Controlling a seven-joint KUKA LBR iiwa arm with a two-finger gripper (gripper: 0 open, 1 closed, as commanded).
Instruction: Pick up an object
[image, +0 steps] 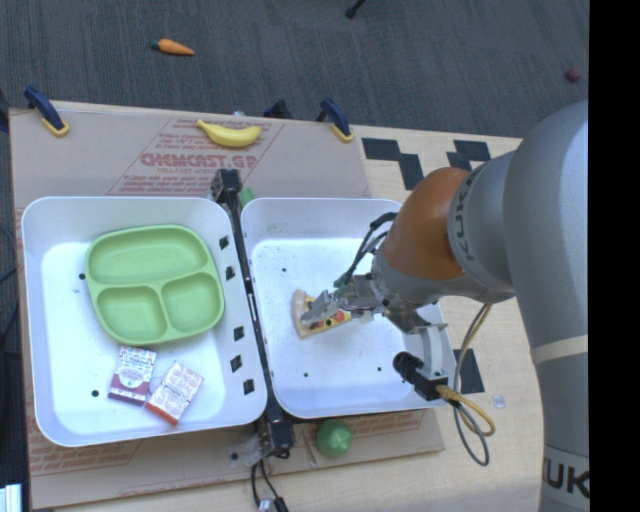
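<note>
A: So, how far along?

B: Approach done, lift not yet, imo. Two-finger gripper (335, 305) is down in the right white bin (300, 385), right at the small flat pizza-slice toy (312, 314). Can't tell if fingers are open or closed on it; toy looks to be lying on the bin floor.

A: Counts, near to far from the fingers?

B: 1 pizza toy. Then 1 green ball (334, 437), 2 red-and-white snack packets (156, 383), 1 green divided plastic tray (153, 281), 1 yellow toy banana (230, 131), 1 orange toy carrot (175, 46). 2 bins.
</note>
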